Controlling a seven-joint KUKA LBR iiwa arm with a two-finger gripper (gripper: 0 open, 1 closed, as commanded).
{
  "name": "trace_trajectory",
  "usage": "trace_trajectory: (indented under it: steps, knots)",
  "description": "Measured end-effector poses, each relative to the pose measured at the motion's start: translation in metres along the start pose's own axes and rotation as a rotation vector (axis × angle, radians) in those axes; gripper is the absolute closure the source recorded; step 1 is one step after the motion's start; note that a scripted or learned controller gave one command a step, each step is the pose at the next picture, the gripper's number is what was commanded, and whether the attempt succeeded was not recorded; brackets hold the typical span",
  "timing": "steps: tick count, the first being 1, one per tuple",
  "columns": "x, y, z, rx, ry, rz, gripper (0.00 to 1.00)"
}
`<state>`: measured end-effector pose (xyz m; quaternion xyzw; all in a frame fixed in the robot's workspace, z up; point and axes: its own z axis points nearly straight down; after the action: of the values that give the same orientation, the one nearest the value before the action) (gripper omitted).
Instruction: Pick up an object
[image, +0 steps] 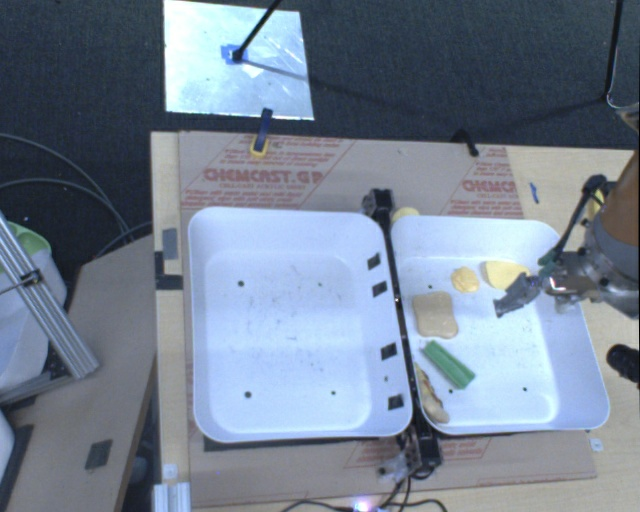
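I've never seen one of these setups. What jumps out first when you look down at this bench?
Two shallow white bins sit side by side; the left bin shows just its bare floor, while the right bin holds a cluster of small things. Among them are a green block, a tan slab and two yellow pieces. The gripper reaches in from the right, just beside those yellow pieces.
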<state>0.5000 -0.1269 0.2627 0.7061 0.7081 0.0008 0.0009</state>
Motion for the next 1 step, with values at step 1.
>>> trace_trajectory:
  steps: [1]
  knots:
    - [0.0138,0.0068,0.1802,0.007,0.004,0.003,0.00]
